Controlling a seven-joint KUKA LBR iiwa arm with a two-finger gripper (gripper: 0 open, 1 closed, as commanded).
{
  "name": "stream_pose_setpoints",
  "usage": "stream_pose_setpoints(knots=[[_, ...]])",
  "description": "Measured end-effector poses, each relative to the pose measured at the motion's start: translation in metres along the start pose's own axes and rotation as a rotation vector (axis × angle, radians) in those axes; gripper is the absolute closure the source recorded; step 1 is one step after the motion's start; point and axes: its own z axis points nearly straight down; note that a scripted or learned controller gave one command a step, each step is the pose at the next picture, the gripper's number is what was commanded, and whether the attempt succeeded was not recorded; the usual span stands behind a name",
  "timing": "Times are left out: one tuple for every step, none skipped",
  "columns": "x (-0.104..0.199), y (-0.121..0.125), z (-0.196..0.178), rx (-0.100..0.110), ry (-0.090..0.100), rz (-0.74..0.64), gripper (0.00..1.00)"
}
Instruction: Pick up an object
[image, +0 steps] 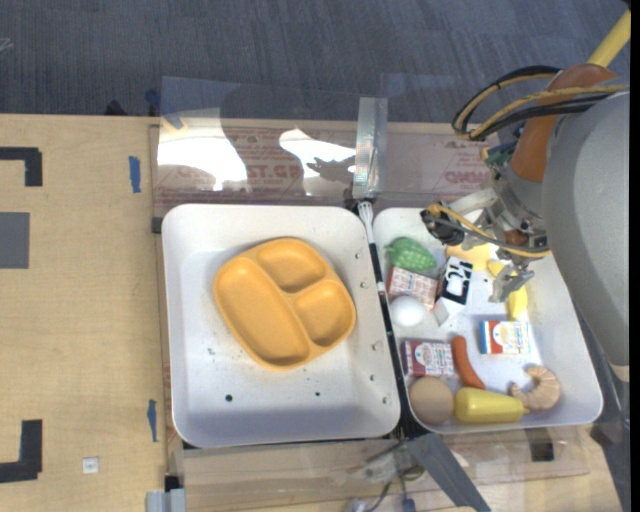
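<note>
My gripper (508, 272) hangs over the upper right part of the right bin (580, 350), under the grey arm with its orange band (530, 150). Just below it lies a small yellow piece (516, 303), and to its left a black-and-white card (457, 279). The bin also contains a green item (410, 253), a pink carton (412, 286), a white ball (407, 313), a white box with red and blue print (503, 337), a red sausage (465, 362), a dark red carton (427, 357), a tan egg shape (431, 398), a yellow block (488, 405) and a croissant-like piece (540, 386).
The left bin (190, 380) holds a yellow divided plate (284, 301). A raised divider (380, 300) separates the two bins. Cables (500, 95) loop above the wrist. The wooden bench (70, 300) stretches away to the left.
</note>
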Motion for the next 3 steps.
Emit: stream_pose_setpoints(knots=[[0.003,-0.003,-0.014,0.000,0.007,-0.006,1.00],[-0.008,0.084,-0.292,-0.006,0.017,-0.017,1.00],[-0.007,0.082,-0.287,-0.002,0.010,-0.020,0.00]])
